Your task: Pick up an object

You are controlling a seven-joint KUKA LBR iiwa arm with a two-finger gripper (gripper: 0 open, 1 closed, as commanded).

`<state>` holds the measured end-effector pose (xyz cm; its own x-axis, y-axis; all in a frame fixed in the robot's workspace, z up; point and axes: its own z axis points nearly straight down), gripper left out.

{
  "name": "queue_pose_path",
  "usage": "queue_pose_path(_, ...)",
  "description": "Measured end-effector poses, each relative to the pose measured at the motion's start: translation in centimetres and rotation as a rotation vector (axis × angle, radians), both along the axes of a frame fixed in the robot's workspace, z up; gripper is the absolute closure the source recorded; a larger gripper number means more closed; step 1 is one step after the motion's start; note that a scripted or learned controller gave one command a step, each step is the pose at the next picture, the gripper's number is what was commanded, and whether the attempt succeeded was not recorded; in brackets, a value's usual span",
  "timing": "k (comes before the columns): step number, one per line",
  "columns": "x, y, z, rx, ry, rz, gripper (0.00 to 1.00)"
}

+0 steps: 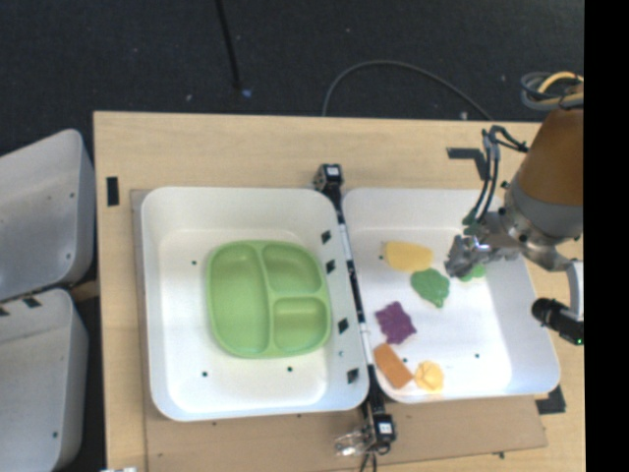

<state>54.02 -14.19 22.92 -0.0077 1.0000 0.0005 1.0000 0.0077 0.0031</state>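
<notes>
From the camera view above, the tabletop [226,150] carries two shallow white bins side by side. The left bin [177,264] holds a light green divided plate [267,297], lying flat near its middle. The right bin [491,352] holds the loose pieces: a yellow piece [407,256] toward the far side, a dark green piece [430,286] just beside it and nearer the camera, a purple piece [395,322] further forward, and an orange piece [392,366] touching a small yellow-orange piece [428,375] at the near edge. The arm [548,180] comes in from the right, and its tool [466,261] sits low over the right bin, just right of the dark green piece. A bit of bright green [475,272] shows at the tool's tip; whether the tool is spread or pinching it I cannot tell.
</notes>
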Motion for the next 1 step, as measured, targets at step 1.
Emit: queue_pose_path(1, 0.74, 5.22, -0.62, 0.0, 0.003, -0.001, 1.0)
